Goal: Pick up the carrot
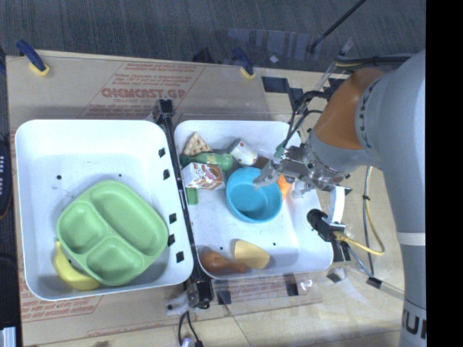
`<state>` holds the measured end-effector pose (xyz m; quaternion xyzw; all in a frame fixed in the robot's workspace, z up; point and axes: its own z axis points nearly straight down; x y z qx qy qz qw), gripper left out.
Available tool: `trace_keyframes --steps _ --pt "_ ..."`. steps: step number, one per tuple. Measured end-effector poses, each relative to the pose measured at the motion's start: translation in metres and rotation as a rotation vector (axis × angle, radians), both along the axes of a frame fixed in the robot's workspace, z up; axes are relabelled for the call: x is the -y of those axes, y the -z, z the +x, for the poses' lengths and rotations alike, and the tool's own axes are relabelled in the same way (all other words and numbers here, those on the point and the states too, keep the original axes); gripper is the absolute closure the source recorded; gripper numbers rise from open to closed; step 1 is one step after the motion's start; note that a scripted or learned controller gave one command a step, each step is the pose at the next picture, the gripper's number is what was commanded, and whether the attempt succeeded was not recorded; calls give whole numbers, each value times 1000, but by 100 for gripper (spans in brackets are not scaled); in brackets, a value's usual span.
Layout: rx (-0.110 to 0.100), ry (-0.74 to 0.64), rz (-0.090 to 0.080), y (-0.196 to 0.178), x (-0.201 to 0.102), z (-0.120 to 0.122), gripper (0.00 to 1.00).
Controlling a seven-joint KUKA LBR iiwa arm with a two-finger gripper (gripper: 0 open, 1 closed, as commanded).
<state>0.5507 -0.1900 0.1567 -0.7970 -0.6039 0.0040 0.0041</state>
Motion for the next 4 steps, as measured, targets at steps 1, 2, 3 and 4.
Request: trace_keyframes --steps 1,2,3,4 --pt "6 52 -1 64 8 13 0" --pt "12 -122 -3 -40 15 44 0" --pt "-4 -105 2 45 12 38 0" --pt "-4 -115 -1 31 13 39 100"
